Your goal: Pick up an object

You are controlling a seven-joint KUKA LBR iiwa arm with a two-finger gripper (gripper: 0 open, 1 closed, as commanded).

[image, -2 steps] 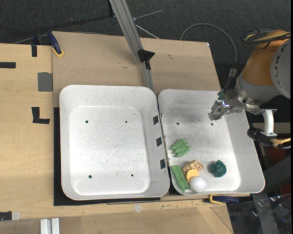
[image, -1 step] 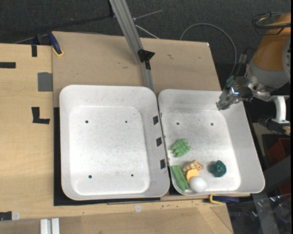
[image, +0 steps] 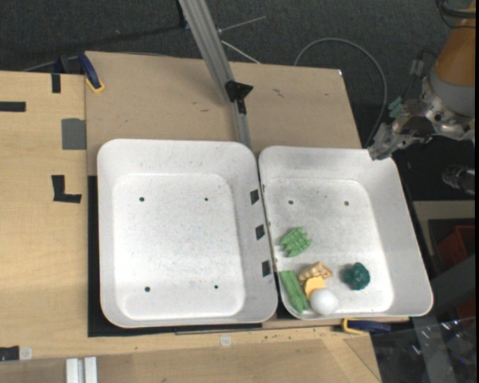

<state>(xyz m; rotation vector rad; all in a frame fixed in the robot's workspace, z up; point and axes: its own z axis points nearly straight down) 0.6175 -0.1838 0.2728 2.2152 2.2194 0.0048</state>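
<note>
- No readable text, label, brand or number anywhere on the bench [image: 191, 94] or the two white bins [image: 112, 214] (black tape marks on the wood, no letters).

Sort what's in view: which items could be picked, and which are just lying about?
Job:
pincer
green ridged piece
dark green ball
white ball
tan piece
green bar

Lying about:
blue clamp
metal pole
cable

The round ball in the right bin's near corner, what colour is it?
White. The ball shows best in the camera view, lying beside a green piece.
</note>
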